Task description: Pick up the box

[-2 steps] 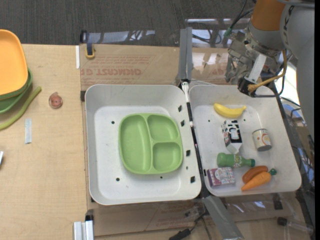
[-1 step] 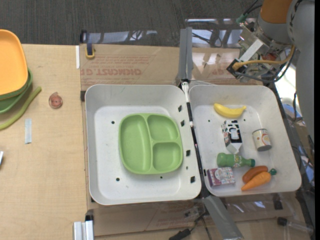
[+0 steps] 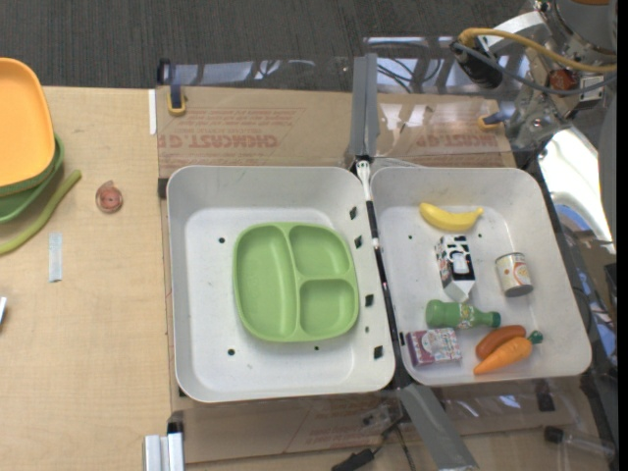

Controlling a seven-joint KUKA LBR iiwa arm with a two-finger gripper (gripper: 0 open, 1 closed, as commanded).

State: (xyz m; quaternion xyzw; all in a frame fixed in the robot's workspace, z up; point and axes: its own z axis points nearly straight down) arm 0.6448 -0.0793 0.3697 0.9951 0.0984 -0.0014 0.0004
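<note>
Green tray (image 3: 294, 283), yellow banana (image 3: 450, 216), orange carrot (image 3: 502, 349), pink box (image 3: 434, 346).

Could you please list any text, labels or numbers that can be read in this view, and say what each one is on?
Red print on the cardboard sheet behind the bins: upside down from here and blurred, not readable with confidence.
Black and white carton: dark markings, too blurred to read.
Pink box: printing too small to read.
Can: label unreadable.

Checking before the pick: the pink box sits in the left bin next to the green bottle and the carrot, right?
Not quite: the pink box sits in the right bin, not the left. The camera view shows it there, next to the green bottle and the carrot.
</note>
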